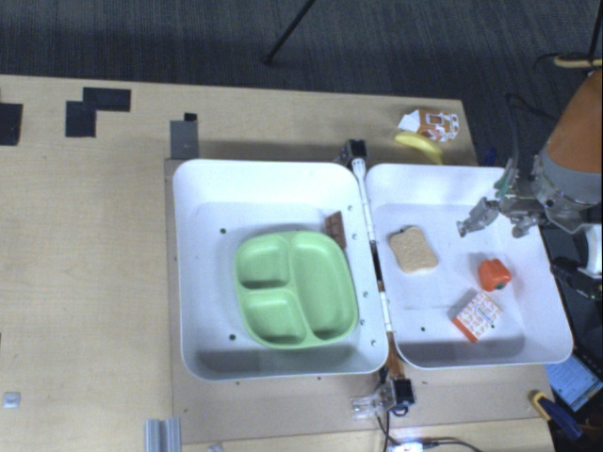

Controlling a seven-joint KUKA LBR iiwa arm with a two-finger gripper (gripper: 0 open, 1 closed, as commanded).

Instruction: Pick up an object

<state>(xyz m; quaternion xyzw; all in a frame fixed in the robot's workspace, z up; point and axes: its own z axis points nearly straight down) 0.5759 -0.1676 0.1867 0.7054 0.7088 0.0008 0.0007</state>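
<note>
The gripper [495, 217] hangs over the right bin [556, 347], fingers spread and holding nothing, so no grasp is made yet. Just below it sits the orange object [494, 274], with the tan sponge [413, 250] off to its left, each lying apart from its neighbours and so easy to reach.

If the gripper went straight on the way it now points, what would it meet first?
The gripper points left and down over the right bin. Likely first is the bin's bare floor, short of the tan slice; depth is unclear.
</note>
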